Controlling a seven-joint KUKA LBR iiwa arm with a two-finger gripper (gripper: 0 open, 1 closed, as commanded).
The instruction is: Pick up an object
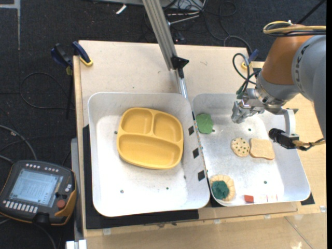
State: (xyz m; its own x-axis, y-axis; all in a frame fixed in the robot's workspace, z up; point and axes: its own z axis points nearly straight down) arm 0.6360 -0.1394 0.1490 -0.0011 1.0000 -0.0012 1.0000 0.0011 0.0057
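The right bin [290,180] holds a green leafy piece [204,123] at its left wall, a round spotted cookie [240,147], a slice of toast [262,149] just right of it, and a green-topped round item [222,188] at the front left corner. A small red and white piece [249,198] lies near the front wall. My gripper [238,116] hangs over the back middle of this bin, above and behind the cookie. Nothing shows between its fingers.
A yellow divided plate [151,137] sits in the left bin [104,191]. A metal pole [162,27] slants over the back of the bench. A teach pendant [35,190] lies on the floor at left. Cables run near the arm's wrist.
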